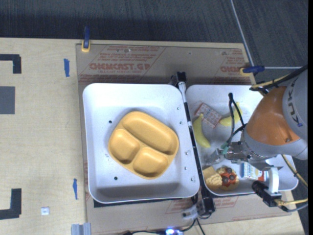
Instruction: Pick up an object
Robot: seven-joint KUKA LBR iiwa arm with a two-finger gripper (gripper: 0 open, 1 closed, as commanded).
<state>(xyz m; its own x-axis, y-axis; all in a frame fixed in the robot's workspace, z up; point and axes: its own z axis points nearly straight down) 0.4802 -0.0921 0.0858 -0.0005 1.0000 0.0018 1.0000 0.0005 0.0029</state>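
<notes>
The claw (226, 152) hangs low in the right bin (244, 90), in the lower right of the frame, and I cannot tell how it is set or if it has hold of anything. A yellow banana (200, 132) lies just to its left, by the bin's left wall. Below the claw sits a small round snack with red bits (222, 176). Above it lies a little red and white card (210, 115). The grey and orange arm (274, 124) covers the right side of this bin. The left bin (98, 102), in the middle of the frame, holds a big yellow tray with three dips (143, 144). Both bins rest on the pale wooden worktop (39, 131).
</notes>
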